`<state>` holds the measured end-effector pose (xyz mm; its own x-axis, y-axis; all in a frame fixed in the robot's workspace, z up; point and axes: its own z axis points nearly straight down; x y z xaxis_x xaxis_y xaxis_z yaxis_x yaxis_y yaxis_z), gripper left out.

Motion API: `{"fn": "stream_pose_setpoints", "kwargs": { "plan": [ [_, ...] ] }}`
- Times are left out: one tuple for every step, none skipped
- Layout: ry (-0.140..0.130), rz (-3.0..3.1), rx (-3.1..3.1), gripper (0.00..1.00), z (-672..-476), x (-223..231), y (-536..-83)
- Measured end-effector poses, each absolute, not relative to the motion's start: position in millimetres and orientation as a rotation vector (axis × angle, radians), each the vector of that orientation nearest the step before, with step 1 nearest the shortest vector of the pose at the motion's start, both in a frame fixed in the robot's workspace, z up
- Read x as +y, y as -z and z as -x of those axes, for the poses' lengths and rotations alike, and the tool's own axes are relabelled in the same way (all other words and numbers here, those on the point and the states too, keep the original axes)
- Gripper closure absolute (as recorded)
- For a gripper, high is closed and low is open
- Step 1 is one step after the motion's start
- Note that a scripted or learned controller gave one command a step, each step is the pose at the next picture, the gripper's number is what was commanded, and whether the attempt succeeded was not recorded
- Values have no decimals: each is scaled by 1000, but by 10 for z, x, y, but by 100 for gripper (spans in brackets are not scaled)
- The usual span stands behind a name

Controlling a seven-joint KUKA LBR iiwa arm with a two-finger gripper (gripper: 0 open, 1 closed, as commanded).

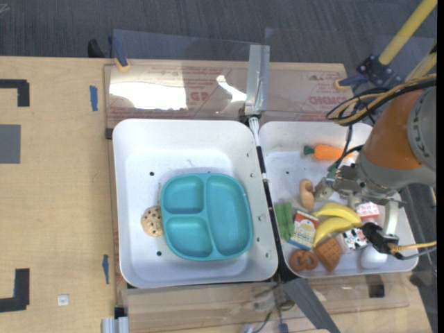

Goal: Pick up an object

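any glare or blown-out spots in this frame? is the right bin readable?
Camera view: strong glare on the clear panel behind the left bin, washing out its print. Right bin evenly lit; banana and carrot read clearly. The gripper area is soft and cluttered by cables, so its detail is hard to make out.

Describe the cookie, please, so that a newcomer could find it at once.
Start at the left bin, which holds a teal divided tray. The cookie lies against that tray's left edge. It is small, round, tan and speckled, the sole loose item there.
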<state>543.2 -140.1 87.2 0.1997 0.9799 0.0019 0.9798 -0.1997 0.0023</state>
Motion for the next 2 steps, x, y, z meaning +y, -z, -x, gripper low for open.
{"fn": "stream_pose_setpoints", "kwargs": {
  "plan": [
    [-3, -2250, 2190, 0, -6491, -1436, -857],
    [-15, -2349, 2099, 0, -6508, -2027, -1299]
  ]
}}
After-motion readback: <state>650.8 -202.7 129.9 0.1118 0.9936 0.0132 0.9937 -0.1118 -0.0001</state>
